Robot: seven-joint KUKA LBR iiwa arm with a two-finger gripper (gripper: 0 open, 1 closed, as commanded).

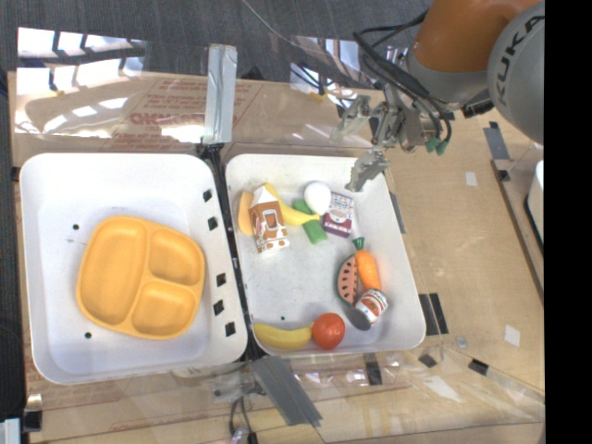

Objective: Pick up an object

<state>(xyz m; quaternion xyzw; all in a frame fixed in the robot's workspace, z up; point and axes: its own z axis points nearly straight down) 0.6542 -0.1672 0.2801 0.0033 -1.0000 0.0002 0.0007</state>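
The right bin (407, 294) holds several toy foods. An orange and white carton (267, 224) lies beside a white egg (317, 195), a green block (315, 232) and a purple and white box (339, 215). Further forward lie a carrot (368, 268), a watermelon slice (347, 280), a small can (370, 306), a red tomato (327, 331) and a banana (282, 337). My gripper (368, 170) hangs over the bin's back right corner, just behind the purple box, and I see nothing in it.
The left bin (46, 183) holds a yellow divided tray (141, 276). A black divider with clips (227, 257) runs between the bins. Cables (398, 72) trail from the wrist above the bench's back right. Tape strips mark the wooden bench (481, 248) at the right.
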